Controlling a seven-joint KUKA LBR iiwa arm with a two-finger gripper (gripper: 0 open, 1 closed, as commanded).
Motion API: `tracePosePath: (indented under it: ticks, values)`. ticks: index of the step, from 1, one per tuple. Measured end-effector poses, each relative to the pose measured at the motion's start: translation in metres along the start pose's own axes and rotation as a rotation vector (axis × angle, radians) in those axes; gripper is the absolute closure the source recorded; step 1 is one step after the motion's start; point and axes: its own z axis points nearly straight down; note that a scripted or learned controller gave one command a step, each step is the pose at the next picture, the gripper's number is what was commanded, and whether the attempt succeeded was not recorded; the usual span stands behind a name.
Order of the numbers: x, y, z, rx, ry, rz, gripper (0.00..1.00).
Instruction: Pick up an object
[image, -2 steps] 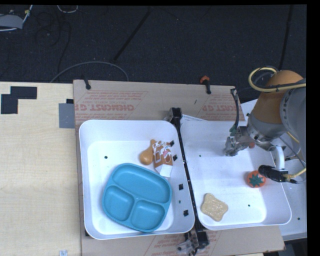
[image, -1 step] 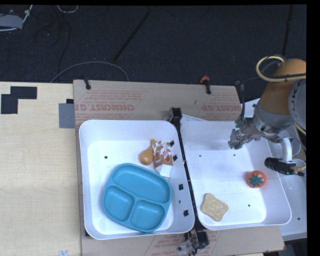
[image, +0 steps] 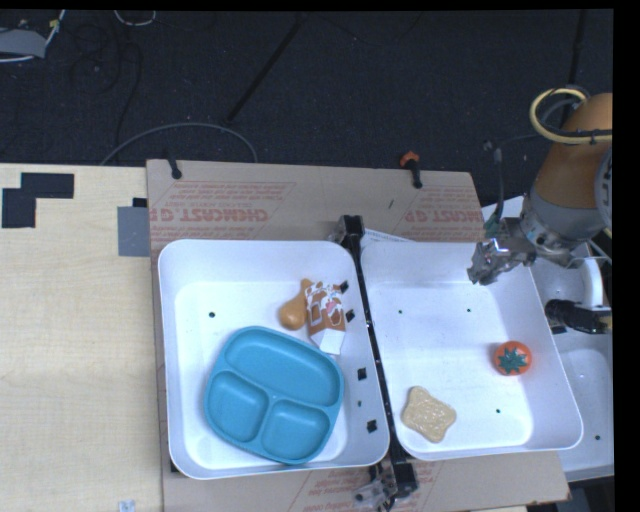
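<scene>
bins (image: 455, 280): smooth white plastic, kinda glossy
divided plate (image: 273, 393): matt blue plastic
tabletop (image: 70, 330): pale wood, with brown cardboard (image: 300, 205)

A robotics lab: white bins (image: 180, 300) on a clamped cardboard-covered bench (image: 230, 205), cables (image: 180, 130) behind.

The grey, rounded metal arm (image: 568, 185) wears an orange band, a looped yellow cable above, and a small dark metal tool (image: 489, 262).

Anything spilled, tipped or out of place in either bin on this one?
Nothing stands out. The blue divided plate lies flat but askew in the left bin, brown toys beside it. The toast piece and tomato toy sit apart in the right bin.
</scene>
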Motion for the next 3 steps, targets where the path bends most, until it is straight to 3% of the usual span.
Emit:
tracePosePath:
  ticks: [1,3]
  values:
    - [0.001,0.000,-0.064,-0.003,-0.001,0.000,1.00]
    - [0.109,-0.025,-0.057,0.006,0.004,-0.001,1.00]
